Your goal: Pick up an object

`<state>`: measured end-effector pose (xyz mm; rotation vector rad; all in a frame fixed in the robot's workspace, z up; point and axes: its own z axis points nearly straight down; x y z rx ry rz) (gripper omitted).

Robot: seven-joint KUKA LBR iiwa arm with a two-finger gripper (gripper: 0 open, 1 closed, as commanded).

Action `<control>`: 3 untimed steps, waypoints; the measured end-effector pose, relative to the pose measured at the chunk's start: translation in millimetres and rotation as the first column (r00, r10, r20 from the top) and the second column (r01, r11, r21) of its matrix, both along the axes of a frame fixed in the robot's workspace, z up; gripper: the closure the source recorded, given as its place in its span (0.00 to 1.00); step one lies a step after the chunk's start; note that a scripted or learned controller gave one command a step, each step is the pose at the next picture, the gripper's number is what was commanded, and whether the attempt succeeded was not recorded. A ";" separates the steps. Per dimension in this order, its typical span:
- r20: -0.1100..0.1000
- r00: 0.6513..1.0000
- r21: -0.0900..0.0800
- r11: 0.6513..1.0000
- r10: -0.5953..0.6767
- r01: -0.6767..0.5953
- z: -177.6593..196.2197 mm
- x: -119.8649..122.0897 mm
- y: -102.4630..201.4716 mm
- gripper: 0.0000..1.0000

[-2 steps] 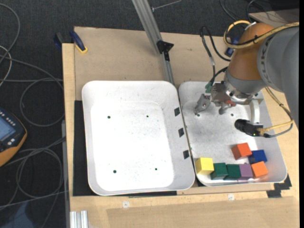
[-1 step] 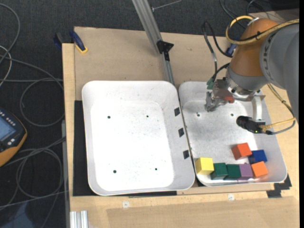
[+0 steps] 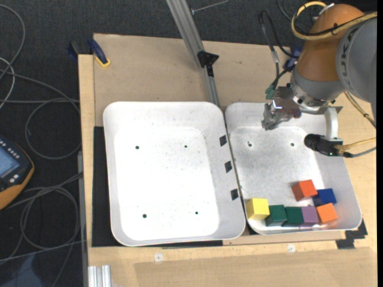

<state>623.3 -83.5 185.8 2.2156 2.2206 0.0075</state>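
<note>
You see the arm point(image 3: 335, 46) bent down from the right, gripper point(image 3: 272, 119) over the right bin's point(image 3: 353, 190) far end. Finger spread: can't tell. Blocks point(image 3: 293, 211) sit well apart, near corner.

The hand point(image 3: 272, 119) hangs over the right bin's point(image 3: 269, 154) far end, well apart from the coloured blocks point(image 3: 296, 207) along its near edge.

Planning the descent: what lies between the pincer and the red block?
In the camera view, only bare white bin floor separates the pincer from the red block.
</note>
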 end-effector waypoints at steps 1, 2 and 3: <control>-0.001 1.000 0.000 1.000 0.000 0.000 32.8 1.5 0.5 1.00; -0.007 1.000 0.003 1.000 0.005 -0.005 36.8 -4.2 64.7 1.00; -0.009 1.000 0.004 1.000 0.006 -0.006 40.4 -20.1 126.7 1.00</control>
